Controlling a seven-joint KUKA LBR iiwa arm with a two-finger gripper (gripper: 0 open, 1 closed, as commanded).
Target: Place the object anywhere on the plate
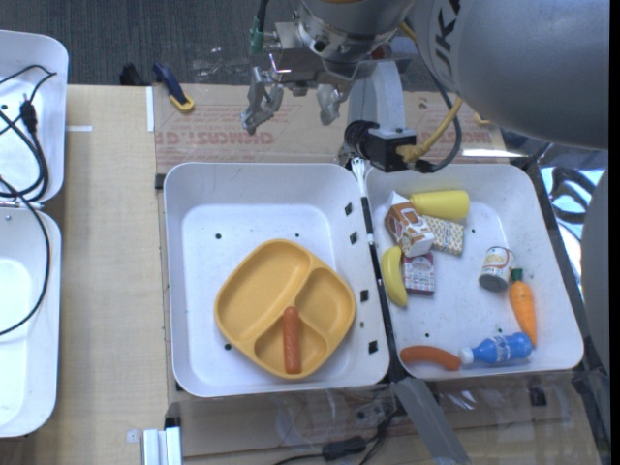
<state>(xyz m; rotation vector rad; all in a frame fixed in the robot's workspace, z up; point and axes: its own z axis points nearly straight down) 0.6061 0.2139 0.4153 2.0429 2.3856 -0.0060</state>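
Pincer (pixel 294 103) spread, nothing btwn fingers, hanging beyond far rim of left bin (pixel 184 260). In that bin: yellow plate (pixel 254 298) w/ sausage (pixel 291 339) lying in its near compartment. Right bin (pixel 552 260) holds banana (pixel 391 276), carrot (pixel 523 307), bottle (pixel 500 349).

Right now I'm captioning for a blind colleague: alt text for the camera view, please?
A sausage lies on a yellow divided plate in the left bin; the open gripper hovers above the bins. The right bin holds toy food.

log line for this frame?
hand: open, raised behind left bin | hot dog: lying in plate compartment | right bin: food items
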